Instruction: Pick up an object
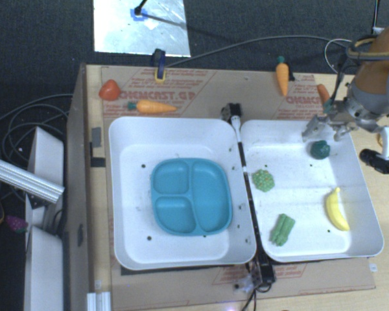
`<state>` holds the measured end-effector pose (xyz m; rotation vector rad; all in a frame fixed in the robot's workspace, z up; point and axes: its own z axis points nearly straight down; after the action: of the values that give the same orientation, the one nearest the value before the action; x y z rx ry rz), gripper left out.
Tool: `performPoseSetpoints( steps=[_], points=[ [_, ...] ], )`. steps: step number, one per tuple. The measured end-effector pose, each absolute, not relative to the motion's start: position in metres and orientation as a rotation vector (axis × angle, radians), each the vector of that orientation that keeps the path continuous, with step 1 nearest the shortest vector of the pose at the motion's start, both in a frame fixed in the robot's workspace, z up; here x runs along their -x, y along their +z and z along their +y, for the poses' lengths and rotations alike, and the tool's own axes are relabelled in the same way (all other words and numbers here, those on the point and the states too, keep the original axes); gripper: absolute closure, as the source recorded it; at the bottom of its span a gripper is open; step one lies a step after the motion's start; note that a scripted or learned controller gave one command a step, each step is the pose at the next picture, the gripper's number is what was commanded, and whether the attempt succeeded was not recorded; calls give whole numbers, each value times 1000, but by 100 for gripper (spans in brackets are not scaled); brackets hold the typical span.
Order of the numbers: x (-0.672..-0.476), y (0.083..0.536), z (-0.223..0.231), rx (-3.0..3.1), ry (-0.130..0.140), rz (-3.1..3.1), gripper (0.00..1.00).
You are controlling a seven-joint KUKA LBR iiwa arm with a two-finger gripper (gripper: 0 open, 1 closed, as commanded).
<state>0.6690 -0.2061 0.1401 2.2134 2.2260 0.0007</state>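
Your claw [325, 133] hangs spread, fingers apart, just above the dark teal object [321, 149] in the right bin [369, 199]; probably lined up to grasp it; nothing held yet.

Both white bins [181, 135] look like smooth, slightly glossy plastic. The blue divided plate [191, 196] has a matt plastic look. The desk [181, 92] is covered in printed brown cardboard. The banana [337, 210] seems smooth plastic; the broccoli [263, 179] looks bumpy. The end effector [329, 129] appears to be dull grey metal.
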Motion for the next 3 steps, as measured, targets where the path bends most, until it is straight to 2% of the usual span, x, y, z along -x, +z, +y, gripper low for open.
performPoseSetpoints(
  steps=[1,3],
  points=[
    [-669,94,-206,-2214,0,2227,0],
    [-670,87,-206,-2213,1,2227,0]
  ],
)
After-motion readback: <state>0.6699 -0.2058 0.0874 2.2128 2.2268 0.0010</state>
